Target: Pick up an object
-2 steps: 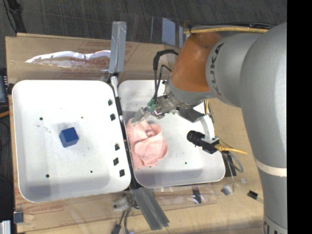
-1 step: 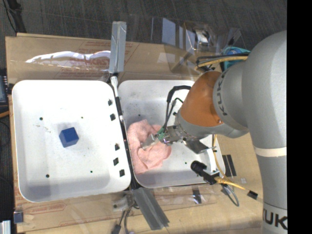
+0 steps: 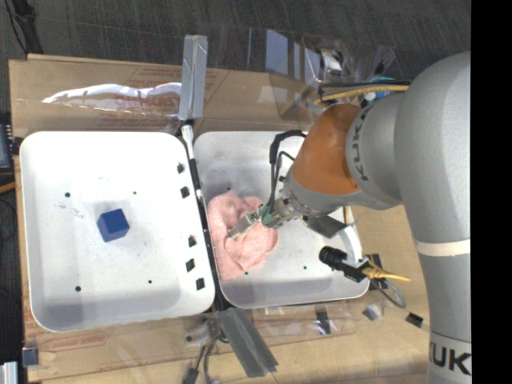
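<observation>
The claw (image 3: 254, 221) is down in the right bin (image 3: 240, 146), sitting on top of a crumpled pink cloth (image 3: 240, 238) that lies against that bin's left wall, toward the near side. One metal finger (image 3: 240, 230) shows lying across the fabric, but whether the claw is spread or pinching a fold cannot be told from this angle.

The step in hand looks like the grasp itself. To do it well, the claw should press into a raised fold near the cloth's middle, so the fingers gather a thick bunch rather than a thin edge that could slip out. It should close fully before any lift, then rise straight up, keeping away from the bin wall just beside it.

A blue cube (image 3: 114, 224) rests in the left bin (image 3: 48, 158), well apart.
</observation>
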Controlling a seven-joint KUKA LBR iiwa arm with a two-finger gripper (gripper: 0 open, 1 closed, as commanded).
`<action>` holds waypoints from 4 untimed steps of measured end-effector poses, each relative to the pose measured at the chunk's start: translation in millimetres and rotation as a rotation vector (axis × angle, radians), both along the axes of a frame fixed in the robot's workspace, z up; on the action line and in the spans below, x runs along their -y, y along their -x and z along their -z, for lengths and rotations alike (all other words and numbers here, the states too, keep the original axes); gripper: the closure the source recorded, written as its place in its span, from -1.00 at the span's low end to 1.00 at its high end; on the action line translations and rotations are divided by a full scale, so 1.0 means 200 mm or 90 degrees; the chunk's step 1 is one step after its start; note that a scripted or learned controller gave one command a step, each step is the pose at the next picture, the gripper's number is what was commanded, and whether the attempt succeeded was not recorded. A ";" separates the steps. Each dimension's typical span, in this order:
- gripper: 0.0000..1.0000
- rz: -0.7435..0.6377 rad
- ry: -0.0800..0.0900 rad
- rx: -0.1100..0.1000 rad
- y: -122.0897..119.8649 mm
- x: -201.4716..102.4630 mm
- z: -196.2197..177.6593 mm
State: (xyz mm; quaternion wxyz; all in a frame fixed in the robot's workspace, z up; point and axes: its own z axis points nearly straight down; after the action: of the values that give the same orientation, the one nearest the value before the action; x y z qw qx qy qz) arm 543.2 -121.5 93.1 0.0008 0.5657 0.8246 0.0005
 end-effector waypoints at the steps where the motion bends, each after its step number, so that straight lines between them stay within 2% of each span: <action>1: 1.00 -0.003 -0.002 -0.001 0.00 -0.01 -0.05; 2: 1.00 -0.053 0.000 -0.003 -0.12 -0.22 -0.49; 3: -1.00 -0.053 0.000 -0.003 -0.12 -0.22 -0.49; 4: -1.00 -0.082 -0.001 -0.001 -0.20 0.03 0.00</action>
State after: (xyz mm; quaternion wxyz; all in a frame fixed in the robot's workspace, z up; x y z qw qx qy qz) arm 583.9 -127.3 92.3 0.0000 0.5116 0.8592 0.0006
